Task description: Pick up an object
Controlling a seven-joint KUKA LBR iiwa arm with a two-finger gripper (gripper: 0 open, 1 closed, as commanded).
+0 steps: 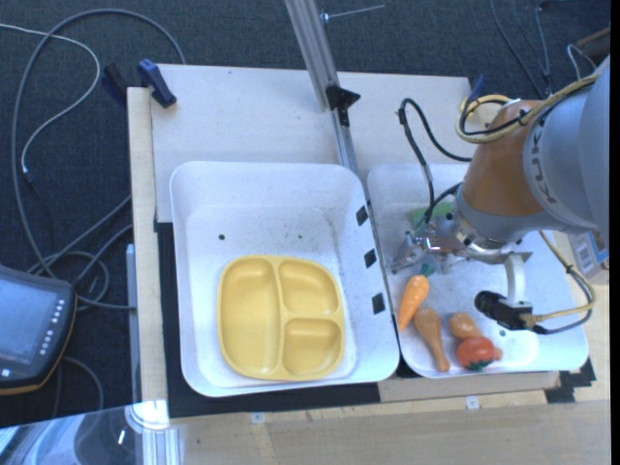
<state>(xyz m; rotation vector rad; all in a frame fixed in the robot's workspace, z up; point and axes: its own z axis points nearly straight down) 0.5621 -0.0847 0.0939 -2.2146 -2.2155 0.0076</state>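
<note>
Nearest, in the right bin point(572, 361), a tomato point(478, 353), a drumstick point(432, 337) and a carrot point(413, 299) lie together. Farther in, the gripper point(424, 248) hangs just beyond the carrot; its state cannot be told. A green object point(423, 217) is partly hidden behind it. The left bin point(194, 192) holds a yellow tray point(281, 316).

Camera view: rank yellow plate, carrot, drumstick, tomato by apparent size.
1. Yellow divided plate, by far the largest.
2. Orange carrot and brown drumstick: too alike to rank.
3. Red tomato, smallest.
</note>
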